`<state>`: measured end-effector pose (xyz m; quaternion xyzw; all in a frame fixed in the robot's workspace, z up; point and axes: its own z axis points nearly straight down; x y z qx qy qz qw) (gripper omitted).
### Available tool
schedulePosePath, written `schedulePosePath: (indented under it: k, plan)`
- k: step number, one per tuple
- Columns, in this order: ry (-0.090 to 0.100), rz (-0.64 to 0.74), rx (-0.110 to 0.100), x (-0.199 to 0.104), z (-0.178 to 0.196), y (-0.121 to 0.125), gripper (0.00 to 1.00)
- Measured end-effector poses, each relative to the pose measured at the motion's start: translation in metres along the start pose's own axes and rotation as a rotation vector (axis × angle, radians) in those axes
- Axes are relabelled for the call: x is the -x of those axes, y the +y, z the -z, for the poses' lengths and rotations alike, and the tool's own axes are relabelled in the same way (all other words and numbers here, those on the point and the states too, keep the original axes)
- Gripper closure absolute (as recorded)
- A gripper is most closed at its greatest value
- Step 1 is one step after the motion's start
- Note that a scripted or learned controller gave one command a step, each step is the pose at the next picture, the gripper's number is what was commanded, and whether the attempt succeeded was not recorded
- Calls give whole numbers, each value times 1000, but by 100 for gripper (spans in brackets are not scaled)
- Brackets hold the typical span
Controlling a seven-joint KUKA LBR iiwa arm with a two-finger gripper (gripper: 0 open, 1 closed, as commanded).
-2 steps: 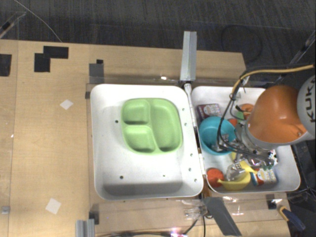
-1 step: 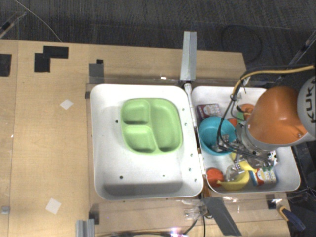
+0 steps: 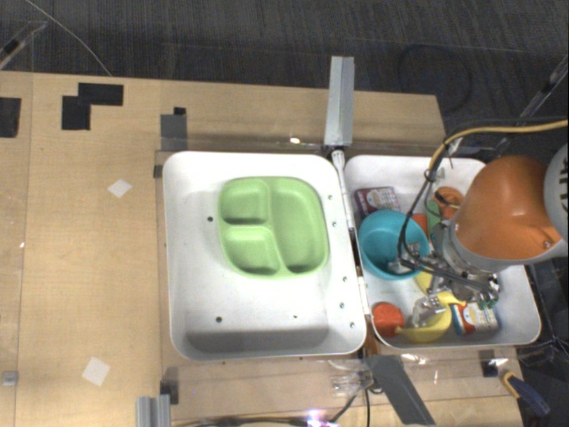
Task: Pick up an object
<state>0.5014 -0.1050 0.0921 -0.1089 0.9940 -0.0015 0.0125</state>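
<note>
The table [image 3: 80,265] carried two white bins; the left bin [image 3: 191,238] held a green divided tray [image 3: 271,225]. In the right bin [image 3: 524,323], the claw [image 3: 433,308] hung directly over a yellow toy [image 3: 425,329], its grip unreadable.

A pale wooden bench [image 3: 80,265] carries two shallow white bins side by side: the left bin [image 3: 191,318] and the right bin [image 3: 524,323], their rims touching at the middle.

Pincer [image 3: 433,308] hangs over cluttered right bin [image 3: 530,327]; green tray [image 3: 271,225] fills left bin [image 3: 191,265].
</note>
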Motion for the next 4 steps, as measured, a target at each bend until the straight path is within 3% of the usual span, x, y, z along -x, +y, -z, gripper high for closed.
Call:
schedulePosePath:
  k: [2, 3, 4]
  plan:
    - [8, -151, 1, 16, -1, -3, 0]
    - [-24, -148, -8, 26, 17, -5, 100]
    - [-13, -147, -4, 23, 13, -3, 0]
